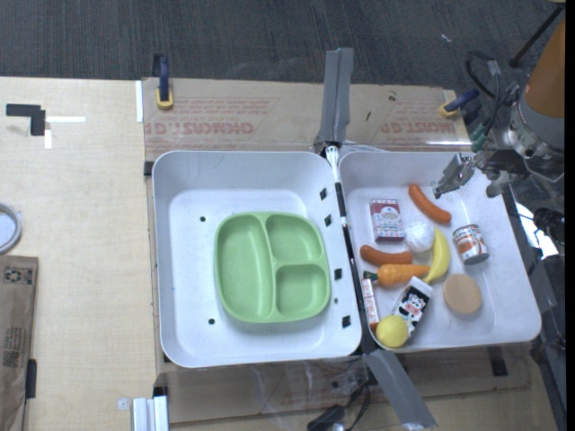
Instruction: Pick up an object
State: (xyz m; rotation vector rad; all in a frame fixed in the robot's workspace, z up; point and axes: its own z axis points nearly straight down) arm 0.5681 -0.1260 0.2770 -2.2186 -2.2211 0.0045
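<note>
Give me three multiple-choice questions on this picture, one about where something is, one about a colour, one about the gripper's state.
1. Where does the green divided plate lie?
A. left bin
B. right bin
C. on the bench outside the bins

2. What colour is the lemon at the right bin's near edge?
A. red
B. yellow
C. blue

3. What is the gripper doing?
A. clamping the banana
B. holding the can
C. open, holding nothing

Answers: 1 A, the plate sits in the left bin. 2 B, it is yellow. 3 C, its fingers stand apart over the bin's far corner with nothing between them.
</note>
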